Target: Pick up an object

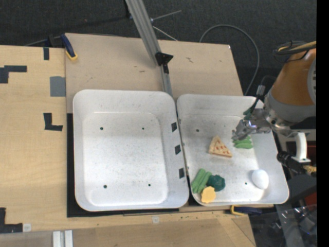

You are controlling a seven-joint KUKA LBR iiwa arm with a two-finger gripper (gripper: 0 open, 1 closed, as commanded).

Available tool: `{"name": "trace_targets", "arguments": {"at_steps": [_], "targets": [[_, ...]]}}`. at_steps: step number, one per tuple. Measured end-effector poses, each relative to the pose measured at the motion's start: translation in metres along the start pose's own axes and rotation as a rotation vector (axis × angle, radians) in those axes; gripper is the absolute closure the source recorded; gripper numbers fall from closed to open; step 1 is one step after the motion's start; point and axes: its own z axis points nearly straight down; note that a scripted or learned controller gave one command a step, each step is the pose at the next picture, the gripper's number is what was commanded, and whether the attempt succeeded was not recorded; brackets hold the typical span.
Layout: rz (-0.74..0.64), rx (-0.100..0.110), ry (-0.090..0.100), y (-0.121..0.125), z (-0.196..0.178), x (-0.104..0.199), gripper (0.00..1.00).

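My gripper (241,133) hangs low over the right bin (205,107), near its right side, directly over a small green object (244,144) that lies just below its tips. A pizza-slice toy (220,147) lies a little to the left of the gripper. A white egg-like ball (259,178) rests near the bin's front right corner. At the front left of that bin sit a green ridged piece (201,179), a dark green lump (217,181) and a yellow piece (208,194). I see nothing held between the fingers.
The left bin (123,148) stands beside the right one, with small clips on the shared rim. A slanted metal rail (146,27) crosses the back of the bench. The arm's grey body with its orange band (293,86) stands at the right.
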Motion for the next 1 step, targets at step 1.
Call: {"name": "trace_targets", "arguments": {"at_steps": [1], "targets": [[0.000, 0.002, 0.001, 0.0012, -0.0398, 0.0002, 1.00]]}}
